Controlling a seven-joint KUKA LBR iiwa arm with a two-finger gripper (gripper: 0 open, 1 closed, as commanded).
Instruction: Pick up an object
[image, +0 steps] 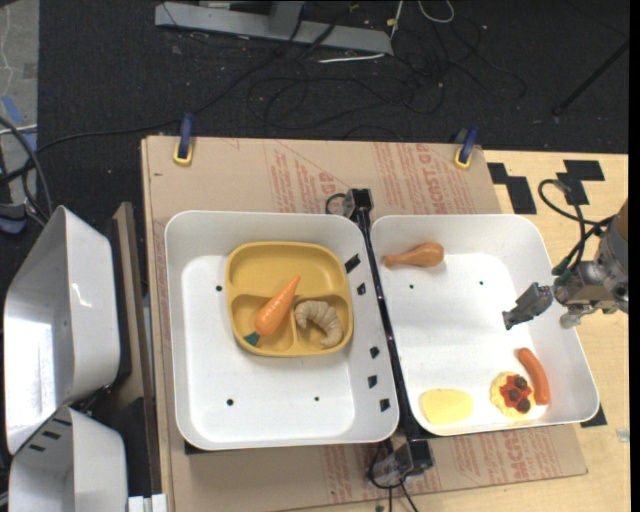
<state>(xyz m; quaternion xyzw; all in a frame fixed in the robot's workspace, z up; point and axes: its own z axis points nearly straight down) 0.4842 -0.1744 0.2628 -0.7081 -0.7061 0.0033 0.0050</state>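
Camera view — end effector over the right bin, hot dog nearest below it.

Left bin (200, 400): yellow divided plate (290, 262) bearing a carrot (277, 306) and a shrimp (322, 318). Right bin (470, 235): drumstick (415, 257) at the far side; yellow slice (446, 406), small pizza (513, 393) and hot dog (533, 374) along the near side. End effector (545, 305) hangs at the right wall of the right bin, nothing seen between its fingers; whether they stand parted or closed, cannot tell. Likeliest pick, by judgement: the hot dog, lying just toward the near edge from the end effector, touching the pizza's right side, long axis slanting from upper left to lower right. Drumstick lies well apart to the left.
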